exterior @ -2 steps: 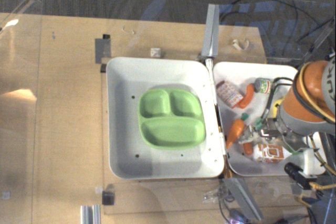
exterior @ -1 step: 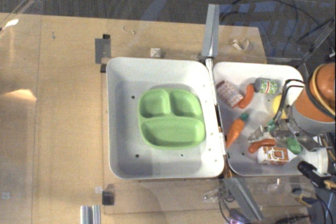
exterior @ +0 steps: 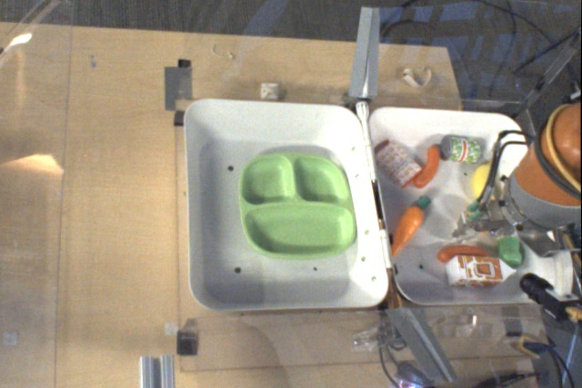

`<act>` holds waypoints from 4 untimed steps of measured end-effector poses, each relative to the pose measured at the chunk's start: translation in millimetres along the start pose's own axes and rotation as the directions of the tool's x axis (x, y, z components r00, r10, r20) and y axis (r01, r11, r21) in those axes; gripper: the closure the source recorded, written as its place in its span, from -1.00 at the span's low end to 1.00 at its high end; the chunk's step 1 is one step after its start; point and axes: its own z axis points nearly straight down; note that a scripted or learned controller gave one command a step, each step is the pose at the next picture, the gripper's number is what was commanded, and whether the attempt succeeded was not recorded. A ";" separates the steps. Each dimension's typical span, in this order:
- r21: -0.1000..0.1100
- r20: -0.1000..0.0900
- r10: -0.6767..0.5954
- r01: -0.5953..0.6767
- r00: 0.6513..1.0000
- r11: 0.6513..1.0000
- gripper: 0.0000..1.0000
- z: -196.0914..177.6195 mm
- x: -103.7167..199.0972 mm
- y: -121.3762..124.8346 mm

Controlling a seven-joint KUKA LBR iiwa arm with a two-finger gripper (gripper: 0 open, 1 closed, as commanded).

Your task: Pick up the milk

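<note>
The milk (exterior: 476, 270) is a small white carton with an orange label, lying on its side near the front edge of the right bin (exterior: 411, 286). Its green cap (exterior: 510, 251) points toward the arm. My gripper (exterior: 484, 219) hangs over the right bin's middle right, just behind the milk and a little above it. The grey wrist with its orange band (exterior: 556, 161) rises behind the gripper at the view's right. Nothing is seen held in the gripper.
Around the milk lie a red sausage-like piece (exterior: 462, 252), a carrot (exterior: 409, 228), an orange pepper (exterior: 427, 166), a red-and-white packet (exterior: 396, 162), a green can (exterior: 461, 149) and a yellow item (exterior: 479, 183). The left bin (exterior: 207, 195) holds a green divided plate (exterior: 296, 204).
</note>
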 end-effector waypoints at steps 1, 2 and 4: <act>0.024 -0.007 0.060 -0.060 0.998 0.998 1.00 -78.8 32.0 68.1; 0.025 -0.007 0.060 -0.060 0.998 0.998 -1.00 -78.5 32.0 67.9; 0.006 0.000 -0.201 0.201 0.980 0.980 -1.00 11.3 20.2 -2.5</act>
